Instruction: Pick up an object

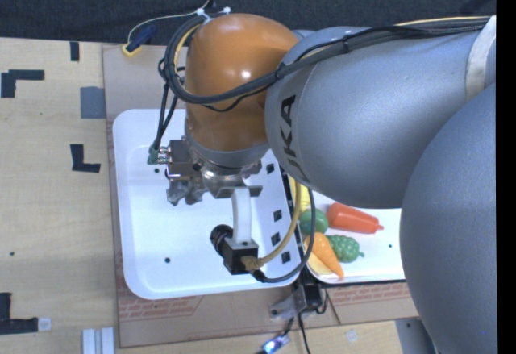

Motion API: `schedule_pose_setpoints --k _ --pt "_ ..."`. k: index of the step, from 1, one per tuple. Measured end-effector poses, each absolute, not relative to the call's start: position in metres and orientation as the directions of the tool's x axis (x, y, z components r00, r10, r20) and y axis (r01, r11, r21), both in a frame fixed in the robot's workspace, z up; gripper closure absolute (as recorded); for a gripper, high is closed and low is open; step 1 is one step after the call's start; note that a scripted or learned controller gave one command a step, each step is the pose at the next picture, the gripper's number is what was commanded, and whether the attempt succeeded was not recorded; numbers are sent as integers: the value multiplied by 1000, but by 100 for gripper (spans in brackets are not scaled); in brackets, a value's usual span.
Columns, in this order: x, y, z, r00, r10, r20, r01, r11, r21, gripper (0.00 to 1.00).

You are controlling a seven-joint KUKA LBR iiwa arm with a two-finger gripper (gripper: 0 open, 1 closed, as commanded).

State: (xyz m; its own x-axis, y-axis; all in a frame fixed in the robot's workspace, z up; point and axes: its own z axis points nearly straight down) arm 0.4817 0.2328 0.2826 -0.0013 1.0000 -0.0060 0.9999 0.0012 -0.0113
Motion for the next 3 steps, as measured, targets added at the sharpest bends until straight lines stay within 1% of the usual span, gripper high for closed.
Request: schedule_pose_setpoints --k 1,2,3 --pt "484 234 433 -4 1000 7 1000 4 13 100" --pt "482 218 310 1 1000 -7 1000 -1 -13 100" --pt "484 220 468 -4 1000 7 1000 4 14 100"
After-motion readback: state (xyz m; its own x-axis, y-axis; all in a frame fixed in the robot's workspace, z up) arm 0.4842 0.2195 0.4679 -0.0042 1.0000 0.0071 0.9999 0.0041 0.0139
